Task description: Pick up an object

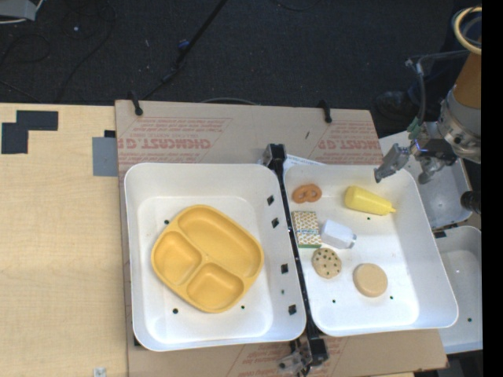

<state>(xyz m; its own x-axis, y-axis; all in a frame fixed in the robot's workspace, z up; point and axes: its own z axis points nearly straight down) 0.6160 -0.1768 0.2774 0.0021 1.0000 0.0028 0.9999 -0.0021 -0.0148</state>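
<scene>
- Overhead, in the camera view, we see two shallow white bins side by side on a sheet of brown cardboard (236, 136) printed with red lettering; we take the black divider (287, 234) between the bins as our landmark.
- Left of the divider, the left bin (137, 210) holds a yellow compartment plate (207, 256) with three sections, lying flat and turned at an angle.
- Right of the divider, the right bin (428, 289) holds the small things: a brown pretzel (306, 193) just beside the divider near its far end, a green-and-white packet (306, 228) below the pretzel, a white block (338, 234) touching or nearly touching that packet, a chocolate-chip cookie (326, 263) nearer us, a round tan biscuit (370, 280) farther right of the cookie, and a yellow wedge (368, 201) at the far side, well right of the divider.
- The gripper (409, 163) hangs at the right bin's far right corner, above its rim, well right of the divider; its two dark fingers stand apart and we see nothing between them.
- Above the gripper we see the orange band (470, 81) of the arm.
- Left of the cardboard lies a pale wooden bench top (55, 250) with dark grey blocks (31, 128) set into it.
- Beyond the bench the floor (236, 38) is dark, with cables trailing across it.
</scene>
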